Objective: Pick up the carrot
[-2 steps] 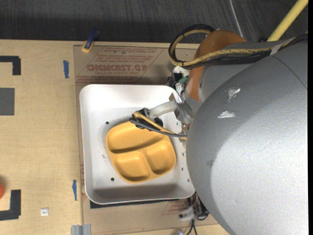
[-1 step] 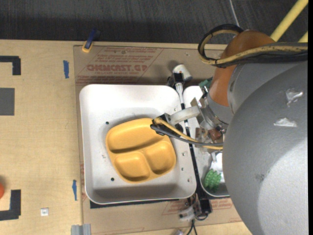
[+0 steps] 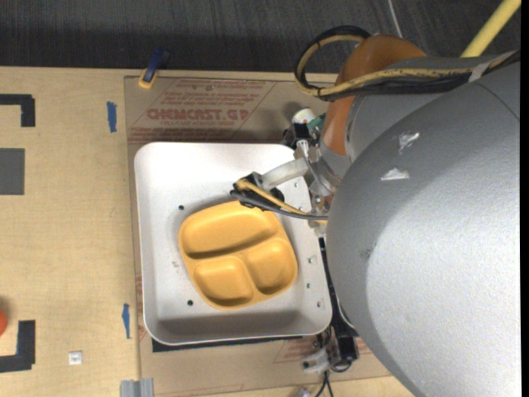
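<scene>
Since the arm [image 3: 430, 222] hides much of the bin [image 3: 157, 222], I cannot tell where the carrot lies, nor how far the gripper [image 3: 312, 190] is open. Yellow tray [image 3: 240, 255] just beside gripper. Judgement: carrot light, stiff, smooth, tapered; grasp across thick middle.

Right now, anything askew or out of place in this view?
The yellow three-compartment plastic plate sits rotated, not square to the walls of the shallow white bin. A small orange-red thing lies on the bench at the left edge, outside the bin; too cropped to identify.
</scene>
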`<state>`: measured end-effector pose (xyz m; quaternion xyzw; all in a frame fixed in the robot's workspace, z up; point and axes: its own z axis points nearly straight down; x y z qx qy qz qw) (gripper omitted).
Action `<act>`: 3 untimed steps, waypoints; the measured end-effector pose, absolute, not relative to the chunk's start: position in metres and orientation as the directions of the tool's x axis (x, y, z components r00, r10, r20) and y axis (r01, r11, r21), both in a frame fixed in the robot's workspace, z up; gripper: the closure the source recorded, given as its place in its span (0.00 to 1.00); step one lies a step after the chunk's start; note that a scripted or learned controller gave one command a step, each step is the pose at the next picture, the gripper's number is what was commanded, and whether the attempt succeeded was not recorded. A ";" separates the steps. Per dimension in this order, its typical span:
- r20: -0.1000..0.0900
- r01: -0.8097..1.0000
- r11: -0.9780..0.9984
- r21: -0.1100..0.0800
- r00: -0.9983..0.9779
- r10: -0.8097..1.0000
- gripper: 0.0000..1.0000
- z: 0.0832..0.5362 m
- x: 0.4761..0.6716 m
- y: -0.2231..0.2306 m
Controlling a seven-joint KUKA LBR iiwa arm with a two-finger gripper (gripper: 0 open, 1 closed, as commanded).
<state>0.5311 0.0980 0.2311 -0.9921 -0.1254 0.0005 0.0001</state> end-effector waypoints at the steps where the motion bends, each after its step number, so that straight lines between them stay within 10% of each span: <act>1: -0.004 0.231 -0.973 -0.002 0.973 0.231 1.00 0.264 0.479 0.092; 3: -0.005 0.202 -0.979 -0.003 0.979 0.202 1.00 0.219 0.479 0.090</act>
